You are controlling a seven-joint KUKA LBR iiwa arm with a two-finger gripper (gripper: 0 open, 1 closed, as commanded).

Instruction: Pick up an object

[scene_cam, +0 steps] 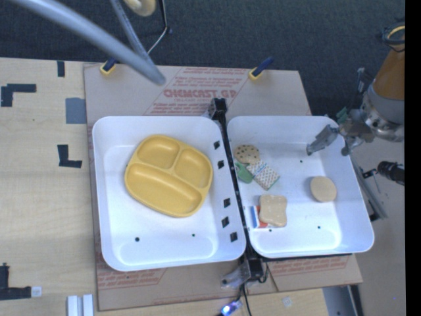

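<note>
Camera view: the gripper point(332, 141) has its two dark fingers point(320, 141) spread apart with nothing between them, poised over the upper right part of the right bin point(299, 242). Just below lies a round tan biscuit point(323, 189). Farther left are a slice of toast point(273, 210), a speckled cookie point(247, 153) and what looks like a patterned packet point(266, 174). The left bin point(112, 242) holds a yellow divided plate point(169, 174).

My gripper point(333, 143) hangs open over the far right side of the right bin point(348, 242), holding nothing. A round tan cookie point(323, 189) sits just below it. Off to its left lie a speckled cookie point(247, 153), a toast slice point(273, 210) and, farther away, a yellow plate point(169, 175).
</note>
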